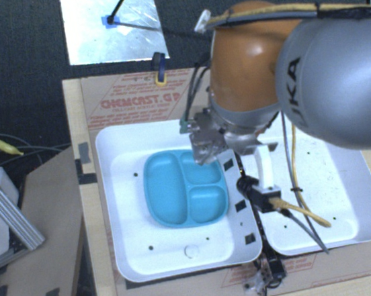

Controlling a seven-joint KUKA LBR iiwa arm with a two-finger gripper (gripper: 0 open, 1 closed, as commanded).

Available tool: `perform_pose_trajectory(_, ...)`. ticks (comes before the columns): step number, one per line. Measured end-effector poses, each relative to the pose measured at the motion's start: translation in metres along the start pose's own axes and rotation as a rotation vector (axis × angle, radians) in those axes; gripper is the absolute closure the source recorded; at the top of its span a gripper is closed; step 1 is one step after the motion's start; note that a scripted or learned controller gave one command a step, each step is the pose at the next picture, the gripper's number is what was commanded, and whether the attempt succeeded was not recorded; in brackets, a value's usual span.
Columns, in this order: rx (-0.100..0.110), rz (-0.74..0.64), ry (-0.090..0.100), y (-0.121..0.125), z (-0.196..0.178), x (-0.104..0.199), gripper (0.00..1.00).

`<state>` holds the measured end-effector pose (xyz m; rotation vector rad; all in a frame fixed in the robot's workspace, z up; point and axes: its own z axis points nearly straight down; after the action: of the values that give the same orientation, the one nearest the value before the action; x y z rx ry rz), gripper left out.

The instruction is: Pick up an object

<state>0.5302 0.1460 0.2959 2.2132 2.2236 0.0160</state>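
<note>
Risks, largest item first. Arm (pixel 309 60): bulky, entering from the right, hanging over the divider between the bins and covering much of the right bin (pixel 332 179); likely to hide the grasp zone from the camera, so any contact hard to confirm. Left bin (pixel 129 205): shallow, white, on the desk (pixel 56 195); raised rim near the wrist, a possible snag on a low sweep. Plate (pixel 181 188): blue, sectioned, lying flat in the left bin toward its right side; the only evident pick target. Wide, shallow and smooth, so probably hard to pinch; a closure on the flat floor likely to slip, a closure on the thin rim likely to tip or drag the plate instead of lifting it.

Pose. Wrist turned downward, orange band above it, cables trailing toward the near edge. End effector (pixel 205 149): just over the plate's upper right edge, near the rim. Opening width: cannot tell. Nothing visibly held.
</note>
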Motion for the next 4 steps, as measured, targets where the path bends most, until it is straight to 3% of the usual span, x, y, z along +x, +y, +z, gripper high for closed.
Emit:
perform_pose_trajectory(1,-0.008,0.001,0.002,-0.042,-0.137,-0.022,1.0)
perform_pose_trajectory(2,0.007,0.012,-0.006,-0.042,-0.118,-0.109,1.0)
perform_pose_trajectory(3,0.005,-0.004,-0.002,-0.042,-0.145,-0.044,1.0)
perform_pose_trajectory(4,0.012,-0.005,-0.003,-0.043,-0.098,0.027,1.0)
